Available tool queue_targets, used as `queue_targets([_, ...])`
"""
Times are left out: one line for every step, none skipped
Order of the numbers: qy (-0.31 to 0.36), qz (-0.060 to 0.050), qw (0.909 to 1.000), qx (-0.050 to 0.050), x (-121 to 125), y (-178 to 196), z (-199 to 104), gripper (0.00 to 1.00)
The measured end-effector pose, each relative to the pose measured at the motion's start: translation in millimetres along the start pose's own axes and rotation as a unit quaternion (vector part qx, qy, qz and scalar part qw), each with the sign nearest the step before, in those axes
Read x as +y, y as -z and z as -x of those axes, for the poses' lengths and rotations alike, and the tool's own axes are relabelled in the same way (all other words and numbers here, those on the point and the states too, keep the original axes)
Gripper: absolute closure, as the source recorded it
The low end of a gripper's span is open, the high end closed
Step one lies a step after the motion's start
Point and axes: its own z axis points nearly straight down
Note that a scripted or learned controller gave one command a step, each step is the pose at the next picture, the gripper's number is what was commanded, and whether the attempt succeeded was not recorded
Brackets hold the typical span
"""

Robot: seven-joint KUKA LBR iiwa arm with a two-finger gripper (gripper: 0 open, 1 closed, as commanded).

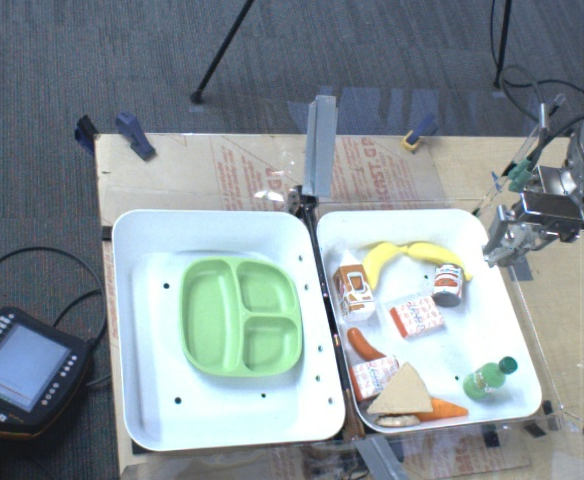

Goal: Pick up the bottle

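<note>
While hand [507,251] hovers at rim, bottle [489,378] (lying flat) near corner

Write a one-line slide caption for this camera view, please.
Gripper at the right bin's far-right rim, away from the green bottle lying in its near corner.

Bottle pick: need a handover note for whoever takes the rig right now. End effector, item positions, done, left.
End effector: at the right bin's upper right rim, nothing visibly in it; open or shut is not readable from this view.
Bottle: green, lying on its side in the right bin's lower right corner, apart from the end effector.
Nearby in the same bin: carrot and sandwich just to its left; banana and small jar further up.
Left bin holds a green divided plate.
Done: nothing yet, the bottle is not lifted.
Left: travel to the lower right corner, descend, grasp, lift.
</note>
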Motion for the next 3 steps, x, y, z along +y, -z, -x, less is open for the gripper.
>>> queue_targets([-0.028,-0.001,0.9996,0.000,1,-80,-12,1.00])
queue_targets([-0.168,-0.002,0.9858,0.000,11,-97,-43,1.00])
queue_targets([-0.134,0.000,0.9910,0.000,-10,0,-67,1.00])
